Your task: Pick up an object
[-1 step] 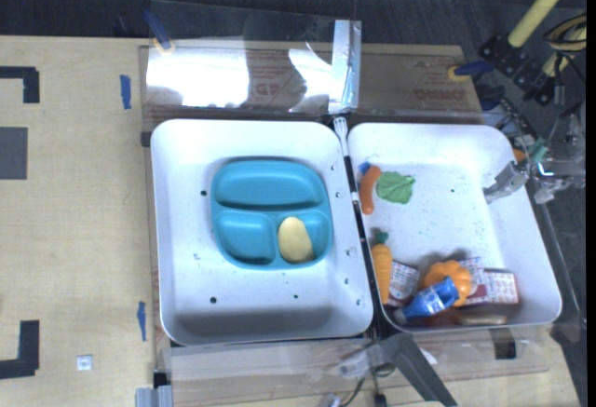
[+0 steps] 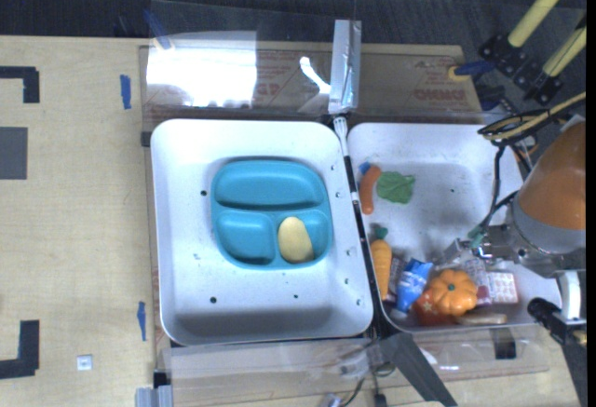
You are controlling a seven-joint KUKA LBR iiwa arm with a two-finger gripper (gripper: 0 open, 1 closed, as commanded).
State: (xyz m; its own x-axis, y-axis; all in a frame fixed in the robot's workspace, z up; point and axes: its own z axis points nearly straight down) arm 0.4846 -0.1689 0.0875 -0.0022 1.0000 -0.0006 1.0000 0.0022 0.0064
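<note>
Hovering at the right bin's [image 2: 438, 140] right edge, the hand [image 2: 480, 245], grip state unclear, has the toy pumpkin [image 2: 448, 293] just below-left of it.

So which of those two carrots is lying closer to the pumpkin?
The lower carrot, near the right bin's front-left corner, by the blue packet next to the pumpkin. The other carrot lies farther back, beside the green leaf.
</note>
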